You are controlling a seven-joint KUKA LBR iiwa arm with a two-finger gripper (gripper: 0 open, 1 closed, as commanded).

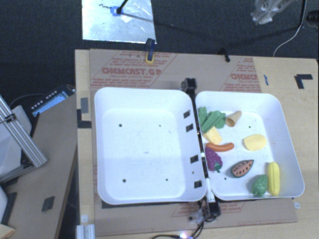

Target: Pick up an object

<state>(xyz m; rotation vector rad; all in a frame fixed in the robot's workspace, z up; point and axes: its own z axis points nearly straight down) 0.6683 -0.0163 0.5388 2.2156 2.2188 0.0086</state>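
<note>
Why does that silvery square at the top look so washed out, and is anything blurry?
In the camera view, the metal sheet catches glare from the lighting, bleaching its surface; the gripper at the top right is smeared and soft; the toy foods in the right bin stay fairly sharp, with faint shadows.

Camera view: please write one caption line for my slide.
Toy foods lie in the right bin beside the left bin; the claw hangs beyond the bench.

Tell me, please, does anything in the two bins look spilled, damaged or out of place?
Nothing stands out. The toy foods all lie inside the right bin, none over its rim, and the gripper sits high, away from both bins.
</note>
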